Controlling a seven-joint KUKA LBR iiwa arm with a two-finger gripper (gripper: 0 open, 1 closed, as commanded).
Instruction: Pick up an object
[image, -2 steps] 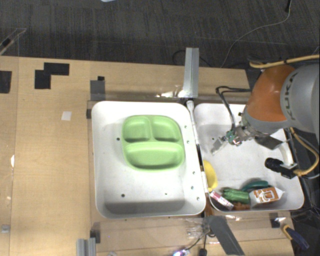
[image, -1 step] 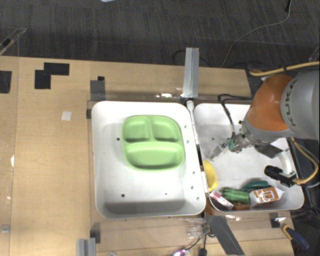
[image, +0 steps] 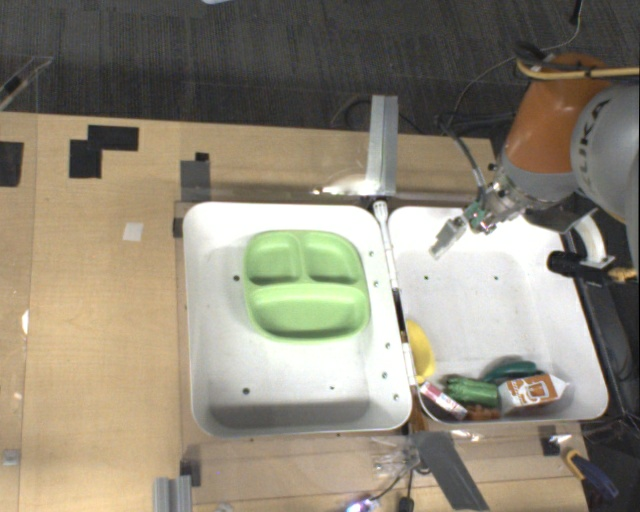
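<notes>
My gripper (image: 456, 230) hangs over the upper left part of the right bin (image: 500, 290), reaching in from the orange-banded arm (image: 560, 130) at the top right. Nothing lies directly under it but bare bin floor. Loose objects crowd the bin's front edge: a yellow piece (image: 420, 347) against the left wall, a green item (image: 470, 390), a dark teal item (image: 512, 367), a brown and white carton (image: 528, 390) and a small pink and white thing (image: 442, 402). These lie well below the gripper in the view.
The left bin (image: 215, 300) holds a green divided plate (image: 305, 283) lying flat. A metal divider rail (image: 392, 300) runs between the bins. A grey post (image: 383, 140) stands behind them. Wooden bench spreads to the left.
</notes>
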